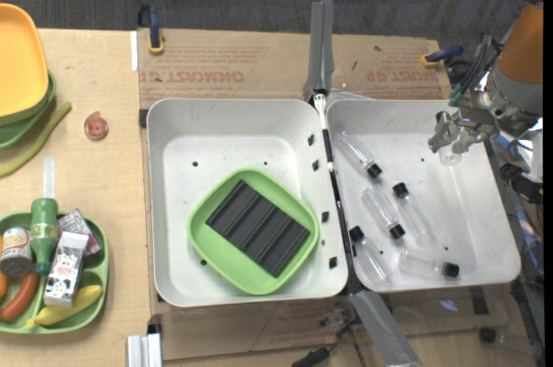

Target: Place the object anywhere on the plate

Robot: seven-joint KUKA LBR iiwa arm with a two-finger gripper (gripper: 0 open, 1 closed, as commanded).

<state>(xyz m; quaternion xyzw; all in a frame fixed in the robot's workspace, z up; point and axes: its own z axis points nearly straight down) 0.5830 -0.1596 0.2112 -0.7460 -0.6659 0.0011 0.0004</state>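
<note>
A green plate [207, 210] lies in the left bin [173, 149], tilted like a diamond. A dark grey ridged slab [259, 225] covers most of it. Several clear plastic tubes with black caps lie in the right bin [492, 218]: one [359, 156] near the upper left, one [384, 214] in the middle, one [428, 267] near the front. My gripper [451, 141] hovers over the right bin's upper right corner, far from the plate. The arm's orange band [523, 54] rises above it. Something pale and clear sits at the gripper's tip, but I cannot make out what it is.
A ridge [327, 175] divides the two bins. Left of the bins, on the wooden bench, sit a yellow dish stack [17, 72], a green tray [86, 309] of toy food, and a small pink ring [96, 126]. Cardboard [233, 67] lies behind the bins.
</note>
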